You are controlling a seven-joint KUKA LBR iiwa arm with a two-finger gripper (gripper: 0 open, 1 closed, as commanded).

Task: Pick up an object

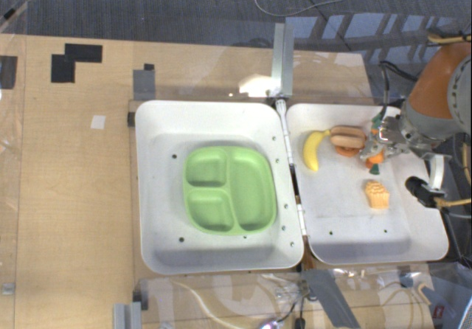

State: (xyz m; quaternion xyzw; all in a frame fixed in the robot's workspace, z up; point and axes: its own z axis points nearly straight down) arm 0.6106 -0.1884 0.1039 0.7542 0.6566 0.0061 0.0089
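Observation:
The right bin holds a yellow banana near its left wall and a toy hot dog just right of it. A small orange carrot with a green tip lies at the hot dog's right end. A yellow-orange corn piece sits lower in the bin. My gripper hangs over the bin's upper right part, right beside the hot dog's right end and just above the carrot. The view does not settle whether it touches either.
The left bin holds a green divided plate. A metal post stands behind the seam between the bins. The arm comes in over the right bin's right wall. Black cables hang at that wall.

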